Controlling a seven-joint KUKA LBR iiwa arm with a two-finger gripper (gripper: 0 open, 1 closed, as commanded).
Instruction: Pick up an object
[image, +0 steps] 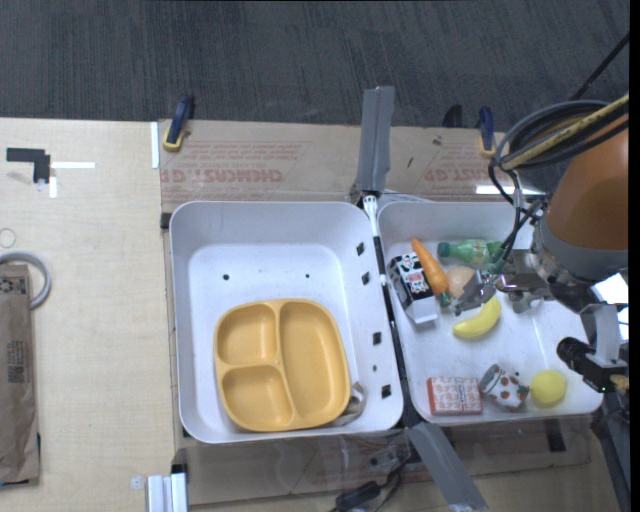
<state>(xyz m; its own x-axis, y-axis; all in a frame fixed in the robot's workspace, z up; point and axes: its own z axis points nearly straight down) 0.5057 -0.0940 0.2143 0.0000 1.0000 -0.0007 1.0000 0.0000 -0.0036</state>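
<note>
End effector (490, 285) hovers right of frame, over the banana (478, 318), likely lining up a grasp; its state I cannot tell.

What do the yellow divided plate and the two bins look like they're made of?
The yellow divided plate looks like moulded plastic with a matte to satin finish: one even colour, soft rounded dividers, faint sheen. The left bin and right bin look like thin white plastic or coated sheet, smooth with rounded corners; which one cannot be told from here.
</note>
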